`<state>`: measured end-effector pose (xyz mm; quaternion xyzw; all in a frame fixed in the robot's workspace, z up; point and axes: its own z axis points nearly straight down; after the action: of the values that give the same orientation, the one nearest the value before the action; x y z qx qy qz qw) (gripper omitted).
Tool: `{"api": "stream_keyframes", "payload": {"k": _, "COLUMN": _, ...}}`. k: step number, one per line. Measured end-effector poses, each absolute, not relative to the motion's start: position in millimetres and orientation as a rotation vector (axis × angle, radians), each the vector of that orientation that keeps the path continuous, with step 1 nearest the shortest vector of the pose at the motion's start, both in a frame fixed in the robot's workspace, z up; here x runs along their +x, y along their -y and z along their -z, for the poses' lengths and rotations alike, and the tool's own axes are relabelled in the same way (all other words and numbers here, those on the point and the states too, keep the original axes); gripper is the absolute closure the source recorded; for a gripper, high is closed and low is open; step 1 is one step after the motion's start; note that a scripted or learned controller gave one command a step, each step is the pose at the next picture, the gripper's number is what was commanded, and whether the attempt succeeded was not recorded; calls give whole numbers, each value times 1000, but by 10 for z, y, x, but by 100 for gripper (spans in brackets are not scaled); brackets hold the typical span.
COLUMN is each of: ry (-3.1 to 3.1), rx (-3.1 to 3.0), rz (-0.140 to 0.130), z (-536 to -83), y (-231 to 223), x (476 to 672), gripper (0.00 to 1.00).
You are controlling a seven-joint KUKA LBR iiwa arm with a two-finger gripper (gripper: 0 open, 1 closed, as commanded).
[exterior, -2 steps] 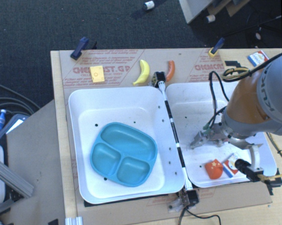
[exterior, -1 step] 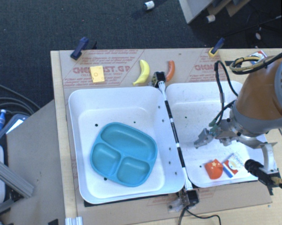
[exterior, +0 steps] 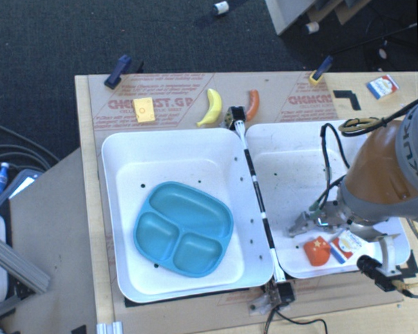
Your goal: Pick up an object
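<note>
In the right bin [exterior: 291,152], near its front edge, lies a small red-orange object [exterior: 316,251]. Beside it on the right is a small white piece with red and blue marks [exterior: 345,245]. My gripper [exterior: 305,224] hangs low over the bin floor, just behind and slightly left of the red-orange object, and nothing shows in its grasp. The grey and orange arm [exterior: 382,169] covers the right part of this bin.
A blue divided plate [exterior: 184,227] lies in the left bin [exterior: 119,167]. Behind the bins on the bench sit a yellow banana [exterior: 210,107], an orange chili-like piece [exterior: 252,104] and a yellow square block [exterior: 144,111]. A black-clipped divider [exterior: 255,188] separates the bins.
</note>
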<state>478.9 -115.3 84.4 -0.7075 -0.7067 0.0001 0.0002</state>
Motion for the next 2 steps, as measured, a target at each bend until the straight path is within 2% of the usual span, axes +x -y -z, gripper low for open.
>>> {"api": "stream_keyframes", "payload": {"k": 1, "ry": 2222, "rx": -2220, "rz": 1, "z": -845, "y": 1011, "x": 5359, "gripper": 0}}
{"api": "stream_keyframes", "payload": {"k": 2, "ry": 2218, "rx": -2221, "rz": -2, "z": -841, "y": 1139, "x": 4784, "gripper": 0}}
